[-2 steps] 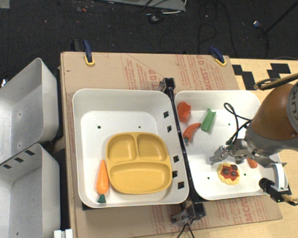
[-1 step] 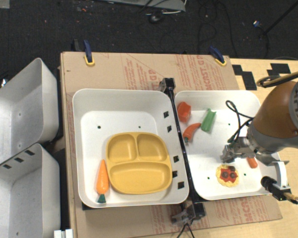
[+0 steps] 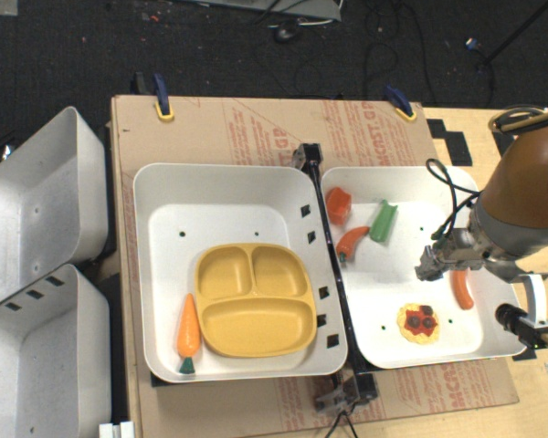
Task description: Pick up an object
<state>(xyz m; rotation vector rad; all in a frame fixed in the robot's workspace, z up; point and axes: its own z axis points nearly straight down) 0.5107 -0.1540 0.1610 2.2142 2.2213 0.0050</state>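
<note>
Two shallow white bins are seen from above, side by side on a brown cardboard sheet [image 3: 256,135]. The divider [image 3: 329,254] between them serves as the landmark. Left of the divider, the left bin [image 3: 155,245] holds a yellow compartment plate [image 3: 256,299] and, on that plate's far side from the divider, an orange toy carrot [image 3: 189,328].

Right of the divider, the right bin [image 3: 384,349] holds several toys: a red-orange piece [image 3: 338,204] and a curved orange piece [image 3: 352,242] just beside the divider, a green block [image 3: 383,223] a little further right, a small round pizza toy [image 3: 419,323] toward the near edge, and an orange sausage [image 3: 462,290] furthest from the divider.

The gripper [image 3: 431,268] hangs over the right bin, well right of the divider, just beside the sausage and above the pizza. Whether the claw is wide or narrow cannot be told — its tips are small and dark. Nothing is seen held.

The step in hand is judged to be the approach; no object has been lifted. The next move calls for alignment over one toy — probably the sausage — then descent and closing.

Red mirrored print on the cardboard cannot be read with confidence.
</note>
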